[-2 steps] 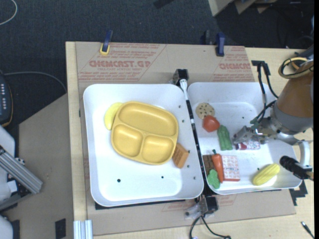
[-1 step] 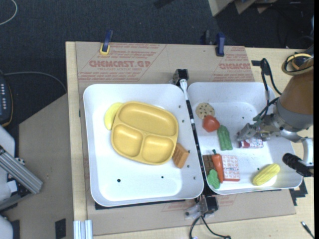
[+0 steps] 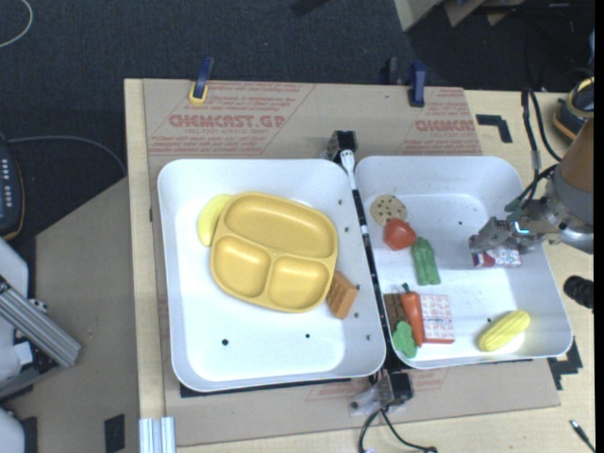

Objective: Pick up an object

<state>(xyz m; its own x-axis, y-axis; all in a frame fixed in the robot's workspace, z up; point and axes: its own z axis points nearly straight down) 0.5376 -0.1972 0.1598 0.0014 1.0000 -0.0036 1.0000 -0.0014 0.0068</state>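
Camera view, looking down at a slant: a grey robot arm reaches in from the right over the right bin [image 3: 540,189], its gripper [image 3: 494,250] lowered near that bin's right side. A small red-and-white item [image 3: 500,259] sits right at the gripper's tip; whether the fingers are clenched on it or only hovering over it cannot be told from this angle, since the gripper's body hides the contact.

Nothing appears lifted, so the pick-up looks unfinished. On this evidence the arm is at the reach-and-grasp stage, with the closing, or its confirmation, and the lift left to do.

Other candidates lie across the right bin. A cookie [image 3: 387,208] rests near the bin's upper left, a tomato [image 3: 399,235] just below it, and a green pickle [image 3: 426,261] beside the tomato. Toward the lower left corner a carrot [image 3: 411,310] lies against a flat red-patterned card [image 3: 435,316], with a green pepper [image 3: 404,339] at its lower end. A corn cob [image 3: 503,330] sits near the lower right.

The left bin [image 3: 189,281] holds a yellow divided tray [image 3: 273,250], a banana [image 3: 209,217] tucked against its upper left edge, and a brown waffle piece [image 3: 342,296] touching its lower right corner. Both bins rest on a board clamped to the surface [image 3: 283,116].
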